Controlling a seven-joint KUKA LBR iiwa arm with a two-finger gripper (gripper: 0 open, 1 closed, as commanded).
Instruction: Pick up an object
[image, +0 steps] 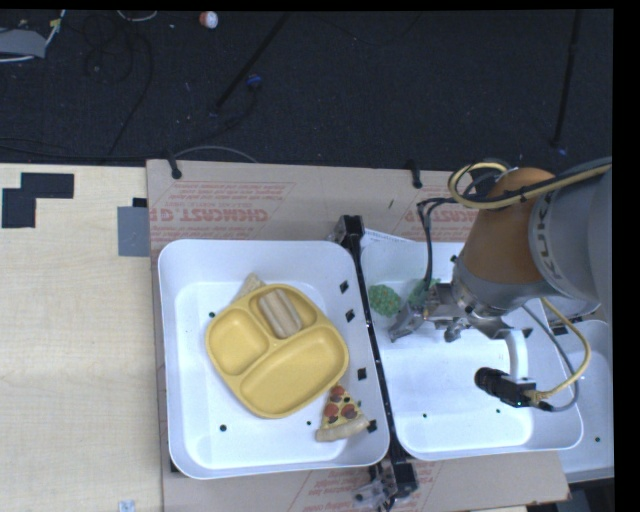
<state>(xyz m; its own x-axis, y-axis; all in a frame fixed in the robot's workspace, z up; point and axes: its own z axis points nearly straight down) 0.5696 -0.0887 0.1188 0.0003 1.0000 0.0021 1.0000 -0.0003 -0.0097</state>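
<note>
The gripper (415, 318) hangs low in the right bin (470, 425), just beside a green toy (384, 298) — whether it is spread or pinching, I cannot tell. Left of it, the left bin (190, 300) holds a yellow plate (277, 350) and a pizza slice (342, 415).

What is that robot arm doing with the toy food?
The arm reaches into the right bin, and its gripper is low, right beside a green toy near the bin's back corner. It looks like it is going for that toy, but nothing is lifted yet. In the left bin sits a yellow tray with a hot dog in one section, and a pizza slice lies beside the tray.
</note>
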